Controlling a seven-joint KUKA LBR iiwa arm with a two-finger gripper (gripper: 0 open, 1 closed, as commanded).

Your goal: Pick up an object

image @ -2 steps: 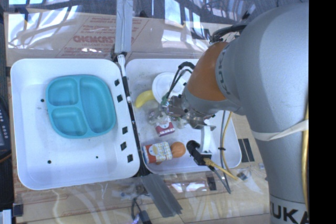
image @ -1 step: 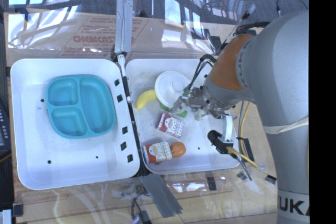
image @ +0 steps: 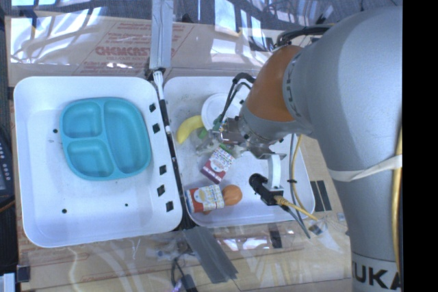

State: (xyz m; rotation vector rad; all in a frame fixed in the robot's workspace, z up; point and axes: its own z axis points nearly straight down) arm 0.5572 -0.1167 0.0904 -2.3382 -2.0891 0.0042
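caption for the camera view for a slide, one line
KUKA arm's pincer low in the right bin among a banana and cartons; blue tray in the left bin.

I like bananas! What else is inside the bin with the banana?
The right bin holds the banana, a white plate, a small carton, a box and an orange ball. The arm covers the bin's right side, so anything there is hidden.

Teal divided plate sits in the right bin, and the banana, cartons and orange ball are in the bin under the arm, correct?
Not quite: the camera view shows the teal divided plate in the left bin, not the right. The rest holds: the banana, cartons and orange ball lie in the right bin under the arm.
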